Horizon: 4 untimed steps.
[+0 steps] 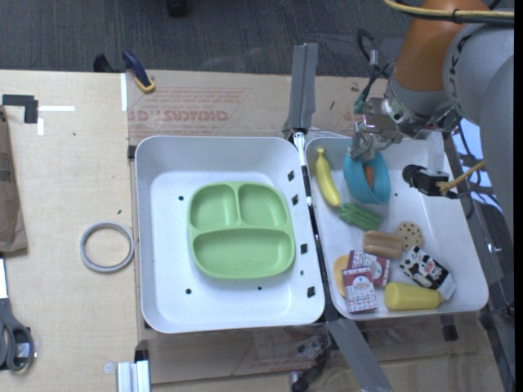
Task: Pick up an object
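Observation:
My gripper (365,147) hangs low over the back of the right bin (472,256), right at the far rim of a blue bowl (365,188) that holds an orange piece (373,175). A banana (327,180) lies just left of the bowl and a green vegetable (360,216) just in front of it. Toward the front lie a brown bread roll (382,244), a cookie (409,235), a cow-patterned carton (424,269), a yellow cylinder (413,296) and two small pink cartons (360,281). The gripper's body hides how its tips stand.
The left bin (145,219) holds a green divided plate (241,229). On the bench to the left lie a ring of tape (106,246), scissors (15,346) and a brown bag (10,188). The arm and its cables (425,178) cover the right bin's back right corner.

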### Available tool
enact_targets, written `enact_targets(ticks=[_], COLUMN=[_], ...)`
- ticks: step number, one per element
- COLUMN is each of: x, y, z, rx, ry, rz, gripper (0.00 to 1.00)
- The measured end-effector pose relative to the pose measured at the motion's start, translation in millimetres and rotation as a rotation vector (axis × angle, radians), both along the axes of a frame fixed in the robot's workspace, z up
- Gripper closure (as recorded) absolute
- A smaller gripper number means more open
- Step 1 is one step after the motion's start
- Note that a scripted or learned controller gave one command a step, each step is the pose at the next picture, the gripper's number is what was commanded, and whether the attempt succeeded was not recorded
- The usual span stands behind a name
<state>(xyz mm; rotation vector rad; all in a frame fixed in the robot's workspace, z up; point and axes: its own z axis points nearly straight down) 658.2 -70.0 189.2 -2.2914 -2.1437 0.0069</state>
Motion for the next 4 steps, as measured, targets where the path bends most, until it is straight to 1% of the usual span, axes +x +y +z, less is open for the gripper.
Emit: enact_targets(ticks=[1,2,3,4], x=[-0.8,0.4,-21.6,-21.3], y=[-0.4,-7.6,-18.4,-18.5], z=[5.8,48.2,-0.4,0.3], rx=[0.0,-0.001,-0.001,-0.001], ry=[0.007,-0.001,0.0,-0.001], rz=[0.002,0.071,0.023,0.023], gripper=[1.0,1.0,1.0,0.0])
